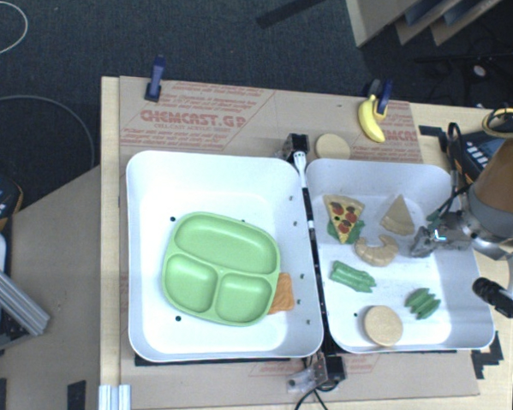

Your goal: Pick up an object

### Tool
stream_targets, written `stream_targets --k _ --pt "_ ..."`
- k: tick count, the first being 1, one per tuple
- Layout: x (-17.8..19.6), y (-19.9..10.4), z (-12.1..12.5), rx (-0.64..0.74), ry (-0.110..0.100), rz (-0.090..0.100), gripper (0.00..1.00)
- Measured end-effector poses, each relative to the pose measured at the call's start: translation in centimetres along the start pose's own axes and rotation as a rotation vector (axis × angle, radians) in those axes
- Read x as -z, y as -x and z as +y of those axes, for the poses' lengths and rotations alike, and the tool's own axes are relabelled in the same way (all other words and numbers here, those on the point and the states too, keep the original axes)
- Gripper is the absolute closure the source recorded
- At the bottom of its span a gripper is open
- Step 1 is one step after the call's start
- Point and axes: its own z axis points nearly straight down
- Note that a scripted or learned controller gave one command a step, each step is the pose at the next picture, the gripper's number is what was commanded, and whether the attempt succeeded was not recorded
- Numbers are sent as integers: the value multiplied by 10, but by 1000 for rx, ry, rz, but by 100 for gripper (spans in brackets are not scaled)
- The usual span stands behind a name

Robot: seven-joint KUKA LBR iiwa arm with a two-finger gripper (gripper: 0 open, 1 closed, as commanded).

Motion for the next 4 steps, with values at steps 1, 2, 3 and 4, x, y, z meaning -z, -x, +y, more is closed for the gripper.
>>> stream_targets --k 1,2,3,4 --pt "123 -74 3 7 13 -2 100" --pt "28 5 26 -8 -6 -4 100" --pt "288 2 39 0 19 -11 100" --pt "280 2 -31 -5 -4 -1 100"
